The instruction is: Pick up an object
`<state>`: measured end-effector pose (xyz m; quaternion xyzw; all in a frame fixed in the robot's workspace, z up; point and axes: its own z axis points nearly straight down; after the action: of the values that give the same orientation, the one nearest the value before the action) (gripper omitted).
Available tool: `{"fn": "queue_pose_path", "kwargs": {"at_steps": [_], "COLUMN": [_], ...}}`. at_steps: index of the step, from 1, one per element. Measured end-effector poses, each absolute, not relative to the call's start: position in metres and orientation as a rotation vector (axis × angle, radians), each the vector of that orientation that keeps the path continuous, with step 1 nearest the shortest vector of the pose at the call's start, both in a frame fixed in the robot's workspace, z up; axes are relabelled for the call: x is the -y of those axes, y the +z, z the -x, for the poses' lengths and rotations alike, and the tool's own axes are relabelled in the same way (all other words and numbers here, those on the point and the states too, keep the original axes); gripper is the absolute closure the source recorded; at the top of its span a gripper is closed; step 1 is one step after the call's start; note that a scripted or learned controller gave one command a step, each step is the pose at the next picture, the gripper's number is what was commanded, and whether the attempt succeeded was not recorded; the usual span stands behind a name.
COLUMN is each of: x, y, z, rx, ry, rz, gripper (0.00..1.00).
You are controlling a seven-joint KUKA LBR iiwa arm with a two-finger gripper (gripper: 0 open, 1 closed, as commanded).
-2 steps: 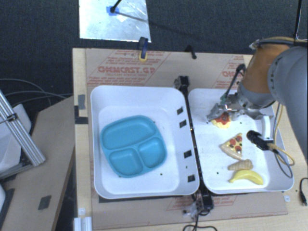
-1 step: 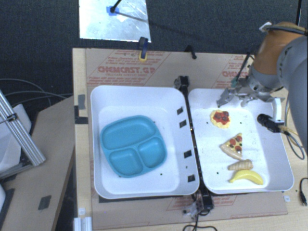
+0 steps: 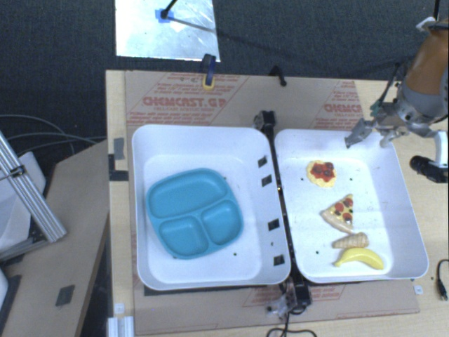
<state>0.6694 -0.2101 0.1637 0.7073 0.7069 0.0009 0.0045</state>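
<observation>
- Your gripper point(image 3: 371, 135): fingers spread, nothing between them, over the right bin's point(image 3: 400, 181) far rim.
- Pizza point(image 3: 322, 173), slice point(image 3: 341, 213), cone point(image 3: 350, 241), banana point(image 3: 360, 259) lie inside that bin.

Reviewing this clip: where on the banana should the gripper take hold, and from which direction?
Likely across the middle of the banana, coming straight down. It lies flat, long axis left to right, so fingers would close front to back. The cone-shaped piece touches its far side, leaving little room there.

Blue divided tray point(image 3: 193, 212) in left white bin point(image 3: 151, 149), on brown board point(image 3: 182, 100).
</observation>
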Motion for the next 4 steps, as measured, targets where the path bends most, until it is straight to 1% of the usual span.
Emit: {"fn": "queue_pose_path", "kwargs": {"at_steps": [1,2,3,4], "x": [0.193,0.207,0.207,0.187], "y": [0.081,0.086,0.084,0.084], "z": [-0.613,-0.622,-0.572,-0.555], "rx": [-2.226,-2.219,-2.221,-2.222], "ry": [-0.005,0.004,-0.002,0.001], "rz": [-2.226,-2.217,-2.223,-2.220], "gripper": [0.00,0.00,0.00,0.00]}}
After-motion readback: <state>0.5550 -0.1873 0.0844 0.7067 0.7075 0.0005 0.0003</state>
